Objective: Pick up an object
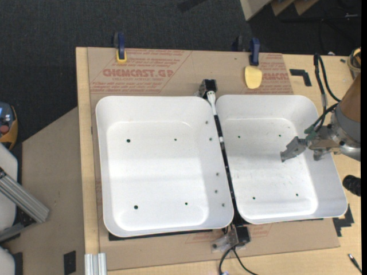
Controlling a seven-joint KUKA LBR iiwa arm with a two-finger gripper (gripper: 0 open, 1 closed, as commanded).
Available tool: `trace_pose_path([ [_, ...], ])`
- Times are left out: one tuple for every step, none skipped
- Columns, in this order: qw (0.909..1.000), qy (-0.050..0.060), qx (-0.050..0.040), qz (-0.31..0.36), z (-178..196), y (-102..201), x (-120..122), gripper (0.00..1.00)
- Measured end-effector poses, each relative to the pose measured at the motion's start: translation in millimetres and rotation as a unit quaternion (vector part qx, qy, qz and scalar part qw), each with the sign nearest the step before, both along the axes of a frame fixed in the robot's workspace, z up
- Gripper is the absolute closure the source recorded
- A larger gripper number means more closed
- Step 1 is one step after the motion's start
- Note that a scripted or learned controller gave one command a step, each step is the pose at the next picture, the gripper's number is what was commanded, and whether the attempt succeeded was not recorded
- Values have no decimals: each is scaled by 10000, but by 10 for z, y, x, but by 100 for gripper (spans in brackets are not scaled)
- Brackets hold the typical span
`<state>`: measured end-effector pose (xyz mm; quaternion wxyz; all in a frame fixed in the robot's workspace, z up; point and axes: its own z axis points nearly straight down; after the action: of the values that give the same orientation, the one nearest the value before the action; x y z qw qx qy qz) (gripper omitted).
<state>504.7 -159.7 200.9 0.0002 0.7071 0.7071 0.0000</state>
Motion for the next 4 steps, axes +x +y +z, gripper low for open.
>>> trace_pose_path([
  [9999, -104, -28, 16, 2693, 89, 3, 0],
  [10000, 58, 22, 31, 1089, 915, -70, 0],
  [10000, -16, -4, 4, 1261, 868, -51, 100],
  [10000, -63, 2, 29, 2542, 1335, -253, 100],
])
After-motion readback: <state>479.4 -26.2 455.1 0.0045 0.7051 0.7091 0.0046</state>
